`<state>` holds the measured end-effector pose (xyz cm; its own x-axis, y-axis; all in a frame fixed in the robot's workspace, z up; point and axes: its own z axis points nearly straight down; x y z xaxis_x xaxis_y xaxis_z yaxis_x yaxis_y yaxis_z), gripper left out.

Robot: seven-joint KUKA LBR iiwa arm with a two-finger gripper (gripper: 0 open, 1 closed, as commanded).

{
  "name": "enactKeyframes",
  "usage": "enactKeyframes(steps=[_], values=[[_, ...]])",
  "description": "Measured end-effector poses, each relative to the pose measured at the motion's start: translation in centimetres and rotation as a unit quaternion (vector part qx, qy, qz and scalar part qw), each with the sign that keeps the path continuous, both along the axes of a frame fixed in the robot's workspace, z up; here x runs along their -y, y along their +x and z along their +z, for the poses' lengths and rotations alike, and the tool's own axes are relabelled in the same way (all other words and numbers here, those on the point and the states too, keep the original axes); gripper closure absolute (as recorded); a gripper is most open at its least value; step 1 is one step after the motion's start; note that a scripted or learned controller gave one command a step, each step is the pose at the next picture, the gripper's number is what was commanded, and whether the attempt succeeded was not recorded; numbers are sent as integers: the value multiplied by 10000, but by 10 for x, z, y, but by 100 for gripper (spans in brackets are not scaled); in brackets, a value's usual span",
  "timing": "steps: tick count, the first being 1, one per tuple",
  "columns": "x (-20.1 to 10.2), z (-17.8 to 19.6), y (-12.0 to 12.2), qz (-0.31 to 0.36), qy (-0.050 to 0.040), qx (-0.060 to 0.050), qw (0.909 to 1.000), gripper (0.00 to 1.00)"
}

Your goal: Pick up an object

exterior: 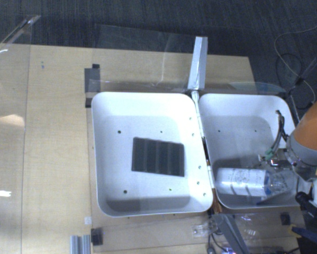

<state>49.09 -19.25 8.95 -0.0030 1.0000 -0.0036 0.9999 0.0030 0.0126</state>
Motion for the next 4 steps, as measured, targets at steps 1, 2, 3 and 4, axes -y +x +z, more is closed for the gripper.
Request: enactKeyframes(steps=[1,2,3,4], values=[[-58,0,44,787,-3,14,9969,0],[-60,12,46,810,-4,46,9967,100],[-60,12,46,809,-3,45,9967,0],[-103,0,89,943,3,5,9955,0]])
